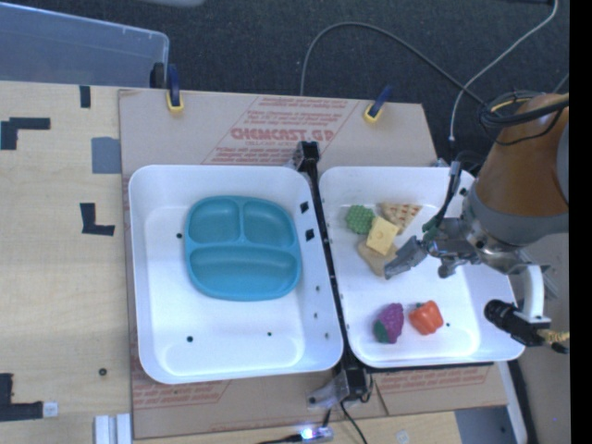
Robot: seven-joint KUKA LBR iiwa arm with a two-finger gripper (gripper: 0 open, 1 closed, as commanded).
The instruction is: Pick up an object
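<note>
Where the arm enters from the right of the frame, the gripper (418,255) hangs over the right bin (462,345), right of centre. Its dark fingers appear spread apart with nothing visible between them, one finger (403,262) slanting down-left and a shorter one to its right near the wrist.

Nearest item: yellow block (382,237), just up-left of the lower-left fingertip, with a tan piece (372,257) under and beside it that the fingertip seems to overlap or nearly touch; contact cannot be settled from this angle. The block's longer side runs roughly upper right to lower left.

Neighbours, upper part of the same bin: green knobbly piece (360,218) touching the block's left; waffle-patterned wedge (400,214) just above it. This cluster is tight, with little room for fingers.

Lower part of the bin: purple grape cluster (389,323) and orange-red pepper (425,317), near each other, well apart from the cluster and below the gripper, with open white floor around them. Judged the easier picks.

Edges: central divider (319,239) lies left of the cluster.

Left bin (153,276): blue divided plate (242,247), well away from the gripper.
</note>
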